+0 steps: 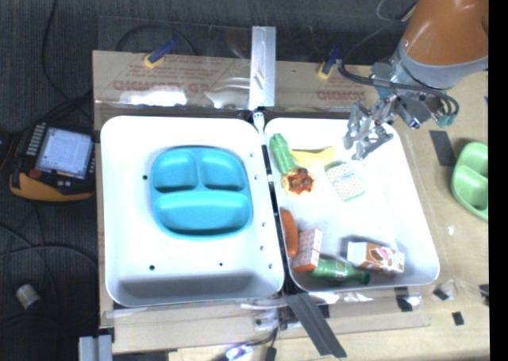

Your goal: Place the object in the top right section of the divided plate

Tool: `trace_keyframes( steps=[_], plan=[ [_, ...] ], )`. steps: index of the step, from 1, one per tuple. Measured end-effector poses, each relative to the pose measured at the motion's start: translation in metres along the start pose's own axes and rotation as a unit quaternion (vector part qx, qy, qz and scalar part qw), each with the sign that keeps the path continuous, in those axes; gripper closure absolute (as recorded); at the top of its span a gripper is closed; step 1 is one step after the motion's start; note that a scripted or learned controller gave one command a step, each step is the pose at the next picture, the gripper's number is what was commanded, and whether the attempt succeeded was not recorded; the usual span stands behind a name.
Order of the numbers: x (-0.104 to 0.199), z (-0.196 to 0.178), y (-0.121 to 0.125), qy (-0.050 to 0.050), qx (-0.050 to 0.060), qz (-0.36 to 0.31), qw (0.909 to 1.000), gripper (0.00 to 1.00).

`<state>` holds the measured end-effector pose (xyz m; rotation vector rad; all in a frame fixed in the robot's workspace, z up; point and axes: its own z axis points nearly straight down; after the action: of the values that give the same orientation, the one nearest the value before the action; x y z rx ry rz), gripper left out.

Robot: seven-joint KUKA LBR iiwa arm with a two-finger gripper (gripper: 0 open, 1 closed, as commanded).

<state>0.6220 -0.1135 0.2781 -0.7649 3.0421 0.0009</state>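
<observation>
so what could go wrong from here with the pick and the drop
1. The end effector hangs over the right bin, where the items lie close together, so it may grab the wrong one or two at once.
2. The blue divided plate has low dividers; an object released off-centre could land in the neighbouring section.

Single fixed camera above tabletop (464, 216), angled downward, moderate distance; both white bins (119, 272) in frame, arm (444, 22) entering from right.
</observation>
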Motion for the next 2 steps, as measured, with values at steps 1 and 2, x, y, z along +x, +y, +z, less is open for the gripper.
trace_keyframes(
  steps=[1, 2],
  plan=[
    [-0.0086, -0.1278, -0.0864, -0.001, 0.001, 0.002, 1.0, 1.0],
    [-0.0086, -0.1274, -0.0862, -0.001, 0.0, 0.002, 1.0, 0.0]
  ],
)
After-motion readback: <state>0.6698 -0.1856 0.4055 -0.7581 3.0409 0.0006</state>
